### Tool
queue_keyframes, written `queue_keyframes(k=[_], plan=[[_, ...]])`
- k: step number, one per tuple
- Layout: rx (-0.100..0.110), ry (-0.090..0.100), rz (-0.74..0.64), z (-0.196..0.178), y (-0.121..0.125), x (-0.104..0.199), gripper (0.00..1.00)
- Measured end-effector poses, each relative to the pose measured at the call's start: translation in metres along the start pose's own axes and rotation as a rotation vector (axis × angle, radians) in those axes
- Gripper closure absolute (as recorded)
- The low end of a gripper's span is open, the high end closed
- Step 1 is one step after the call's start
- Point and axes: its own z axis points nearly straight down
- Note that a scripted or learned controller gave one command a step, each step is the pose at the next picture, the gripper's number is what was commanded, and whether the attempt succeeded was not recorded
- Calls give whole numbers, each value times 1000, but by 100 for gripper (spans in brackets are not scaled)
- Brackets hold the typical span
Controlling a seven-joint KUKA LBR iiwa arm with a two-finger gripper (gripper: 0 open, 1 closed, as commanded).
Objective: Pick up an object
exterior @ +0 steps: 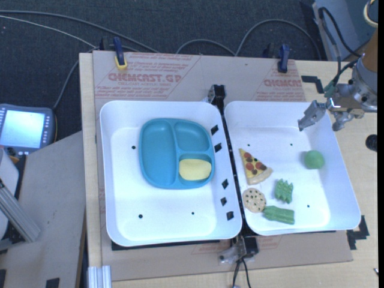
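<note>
Two shallow white plastic bins sit side by side on the cardboard-topped table (150,71). Left bin (120,209): a blue three-section plastic tray (162,152), with a pale yellow rounded lump (195,169) in its lower right section. Right bin (336,191): five small toys, loosely spread. Largest to smallest, roughly: a pizza-slice toy with red dots (254,165) near the divider; a long green pickle-like piece (278,214) near the front wall; a spiky green leafy piece (284,189) just above it; a round tan cookie with dark chips (254,200) beside the pickle piece; a plain green ball (313,159), apart from the rest toward the right wall.

The grey arm's jaws (327,116) hang over the right bin's rear right corner, parted, nothing between them.

Step in hand, as I judge it: approach, no grasp made. Nearest candidate is the green ball, forward of the jaws. Next move calls for shifting over it, lowering, then closing; a ball may roll off if the closing is off-centre.
</note>
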Motion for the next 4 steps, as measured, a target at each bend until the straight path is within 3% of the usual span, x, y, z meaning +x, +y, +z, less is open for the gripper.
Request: queue_keyframes(k=[1, 3, 4], plan=[[-13, -3, -3, -8, 2, 1, 0], [-8, -1, -4, 85, 10, 14, 0], [-6, 0, -2, 148, 6, 13, 0]])
